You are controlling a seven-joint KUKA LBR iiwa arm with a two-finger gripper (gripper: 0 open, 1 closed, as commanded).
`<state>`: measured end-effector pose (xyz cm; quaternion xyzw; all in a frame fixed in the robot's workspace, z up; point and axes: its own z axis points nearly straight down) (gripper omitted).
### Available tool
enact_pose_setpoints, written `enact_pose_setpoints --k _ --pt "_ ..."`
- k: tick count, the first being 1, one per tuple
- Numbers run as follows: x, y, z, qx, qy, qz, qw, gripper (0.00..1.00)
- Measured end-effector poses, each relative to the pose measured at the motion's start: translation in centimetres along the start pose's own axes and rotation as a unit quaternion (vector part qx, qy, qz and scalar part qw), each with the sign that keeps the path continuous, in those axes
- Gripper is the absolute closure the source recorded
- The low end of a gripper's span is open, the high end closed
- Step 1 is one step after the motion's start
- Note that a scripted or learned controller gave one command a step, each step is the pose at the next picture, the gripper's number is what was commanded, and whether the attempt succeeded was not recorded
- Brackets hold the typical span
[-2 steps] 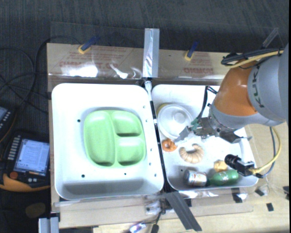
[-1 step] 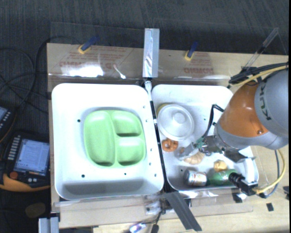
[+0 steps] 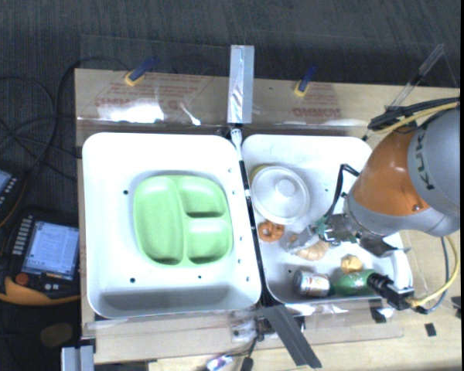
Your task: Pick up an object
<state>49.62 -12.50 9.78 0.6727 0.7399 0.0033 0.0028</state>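
Gripper low in my right bin; grip state I cannot tell. Bowl at its ten o'clock, can and bottle at six.

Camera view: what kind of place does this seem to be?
Probably a robot test bench in a lab: two shallow white bins, a grey arm with an orange band, and a handheld control pendant with a screen.
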Motion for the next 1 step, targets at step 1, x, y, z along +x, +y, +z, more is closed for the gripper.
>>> enact_pose_setpoints --k 1 --pt "4.98 2.39 -9.27 0.006 0.0 -0.063 0.998 1.0"
